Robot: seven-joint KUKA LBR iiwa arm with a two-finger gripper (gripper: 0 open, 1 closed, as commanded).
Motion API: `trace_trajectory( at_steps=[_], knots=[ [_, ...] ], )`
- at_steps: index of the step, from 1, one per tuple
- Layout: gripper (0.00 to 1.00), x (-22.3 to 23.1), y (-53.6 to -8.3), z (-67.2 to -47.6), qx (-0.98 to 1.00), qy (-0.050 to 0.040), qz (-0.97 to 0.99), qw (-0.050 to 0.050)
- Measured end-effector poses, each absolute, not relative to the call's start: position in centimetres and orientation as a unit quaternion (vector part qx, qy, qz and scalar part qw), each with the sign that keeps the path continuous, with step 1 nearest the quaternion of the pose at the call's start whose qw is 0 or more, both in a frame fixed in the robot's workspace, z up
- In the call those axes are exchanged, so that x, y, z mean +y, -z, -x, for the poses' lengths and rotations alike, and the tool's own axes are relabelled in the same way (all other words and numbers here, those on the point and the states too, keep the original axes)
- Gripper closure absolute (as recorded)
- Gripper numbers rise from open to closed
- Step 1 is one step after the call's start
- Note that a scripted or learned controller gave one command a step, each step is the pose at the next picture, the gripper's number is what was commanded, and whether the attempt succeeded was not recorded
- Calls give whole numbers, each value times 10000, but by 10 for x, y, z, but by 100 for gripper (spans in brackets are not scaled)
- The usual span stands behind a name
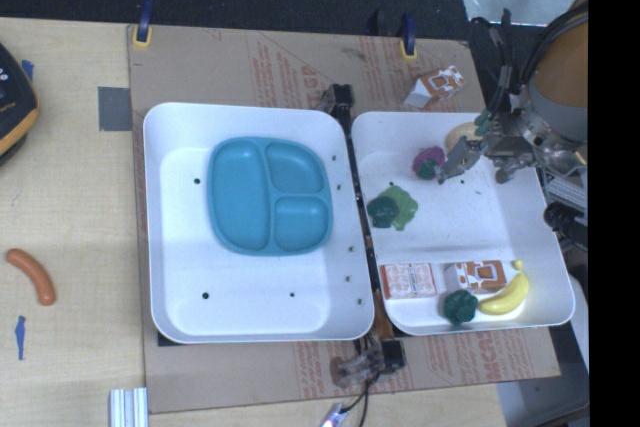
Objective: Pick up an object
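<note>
Over the right bin [520, 225], near its far edge, my gripper [480, 155] hangs with its fingers spread apart and nothing between them. Just beside my left fingertip lies a small purple toy [430, 161], apart from me. Nearer the bin's middle sits a green leafy piece [392, 208]. Along the near wall lie two small cartons [408, 279], a dark green lump [461, 306] and a banana [508, 296]. Beside it, the left bin [170, 215] carries a blue divided plate [270, 195].
</note>
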State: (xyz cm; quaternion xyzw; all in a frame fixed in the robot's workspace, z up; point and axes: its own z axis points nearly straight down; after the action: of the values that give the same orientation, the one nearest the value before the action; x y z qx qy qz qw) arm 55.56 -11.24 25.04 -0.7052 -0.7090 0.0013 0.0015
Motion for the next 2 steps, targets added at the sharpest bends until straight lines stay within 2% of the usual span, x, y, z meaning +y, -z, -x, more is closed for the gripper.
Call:
trace_trajectory(
  at_steps=[1, 2],
  knots=[
    [0, -150, -196, -641, -7092, -25, 7050, 7],
    [0, -162, -136, -655, -7090, -29, 7053, 18]
  ],
)
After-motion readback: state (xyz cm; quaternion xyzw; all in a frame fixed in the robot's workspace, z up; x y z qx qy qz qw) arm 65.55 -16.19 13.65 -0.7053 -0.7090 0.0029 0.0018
